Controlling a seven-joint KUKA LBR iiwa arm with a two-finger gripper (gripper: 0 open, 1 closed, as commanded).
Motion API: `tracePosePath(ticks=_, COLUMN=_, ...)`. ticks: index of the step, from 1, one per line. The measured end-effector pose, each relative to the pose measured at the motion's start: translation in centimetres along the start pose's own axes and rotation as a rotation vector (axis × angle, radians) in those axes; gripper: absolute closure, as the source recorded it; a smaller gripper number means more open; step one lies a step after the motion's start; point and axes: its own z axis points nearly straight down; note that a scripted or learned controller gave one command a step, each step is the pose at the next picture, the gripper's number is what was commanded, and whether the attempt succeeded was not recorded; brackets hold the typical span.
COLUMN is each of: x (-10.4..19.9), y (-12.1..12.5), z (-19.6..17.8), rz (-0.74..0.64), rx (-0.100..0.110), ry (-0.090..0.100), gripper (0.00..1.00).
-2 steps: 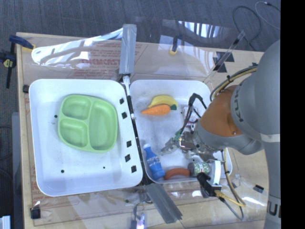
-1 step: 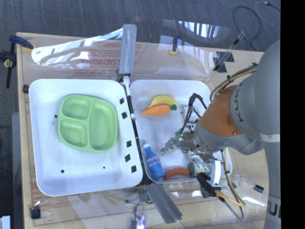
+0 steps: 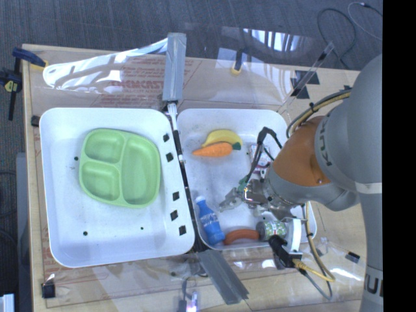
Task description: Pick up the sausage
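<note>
My pincer [image 3: 239,195], grip state unclear, hangs above the sausage [image 3: 242,236], which lies crosswise at the bin's [image 3: 195,119] near wall.

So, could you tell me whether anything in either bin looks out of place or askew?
Nothing looks spilled or damaged. The sausage lies flat at the right bin's near edge, beside the blue bottle. The green plate sits slightly askew in the left bin.
</note>
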Motion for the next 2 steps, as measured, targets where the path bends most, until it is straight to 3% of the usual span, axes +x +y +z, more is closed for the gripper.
tracePosePath(ticks=2, x=0.0, y=0.0, z=0.0, rz=0.0, rx=0.0, ry=0.0, gripper=0.0)
